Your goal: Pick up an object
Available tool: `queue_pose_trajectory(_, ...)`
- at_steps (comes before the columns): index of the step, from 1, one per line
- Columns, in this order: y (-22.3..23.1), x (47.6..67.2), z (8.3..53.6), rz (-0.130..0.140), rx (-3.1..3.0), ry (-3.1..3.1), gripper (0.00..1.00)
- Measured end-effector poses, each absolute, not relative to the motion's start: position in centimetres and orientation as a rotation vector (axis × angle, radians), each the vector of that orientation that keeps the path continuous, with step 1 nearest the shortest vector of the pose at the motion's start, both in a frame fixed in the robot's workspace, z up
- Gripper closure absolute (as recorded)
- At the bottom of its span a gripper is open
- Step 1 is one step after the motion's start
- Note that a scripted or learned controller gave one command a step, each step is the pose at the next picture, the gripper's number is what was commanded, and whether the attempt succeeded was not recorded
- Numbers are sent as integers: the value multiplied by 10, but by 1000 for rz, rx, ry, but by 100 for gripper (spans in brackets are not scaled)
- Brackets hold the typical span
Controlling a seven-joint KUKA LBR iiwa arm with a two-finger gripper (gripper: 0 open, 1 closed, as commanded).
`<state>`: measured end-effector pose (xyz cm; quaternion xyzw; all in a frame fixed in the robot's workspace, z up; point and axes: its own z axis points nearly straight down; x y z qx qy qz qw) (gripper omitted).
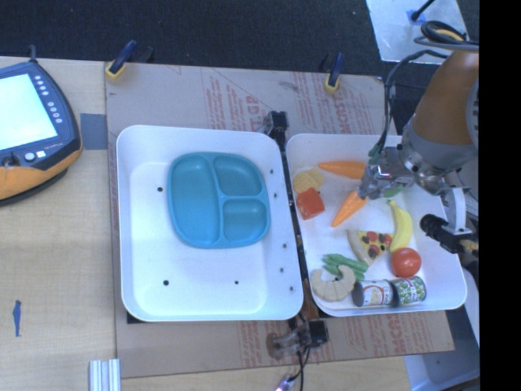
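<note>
The right bin [431, 306] holds several toy foods. My gripper [376, 183] hangs low at the bin's upper right, right at the thick end of an orange carrot [348, 208] that lies on a slant. A second carrot [342, 169] lies flat just left of the gripper, and a yellow banana [400, 225] lies below it. Further down sit a pizza slice [368, 243], a red tomato [405, 262], a can [389, 292] on its side, green beans [343, 264] and a pale bread piece [330, 285]. A red cube [310, 204] and a yellow piece [307, 181] rest near the bin's left wall.
The left bin [203, 296] carries a blue divided plate [218, 199]. A tablet in an orange case [32, 133] lies at the bench's far left. Clamps [332, 72] grip the cardboard's back edge. The arm's grey body [440, 129] overhangs the right bin's upper right corner.
</note>
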<state>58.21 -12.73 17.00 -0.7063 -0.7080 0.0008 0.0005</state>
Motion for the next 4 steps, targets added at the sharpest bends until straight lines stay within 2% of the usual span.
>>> queue_pose_trajectory(1,-127,582,169,4,-2217,-2223,0)
queue_pose_trajectory(2,-106,612,91,7,-2213,-2225,0)
queue_pose_trajectory(3,-107,613,102,8,-2210,-2226,100)
queue_pose_trajectory(4,-85,553,192,2,-2216,-2223,100)
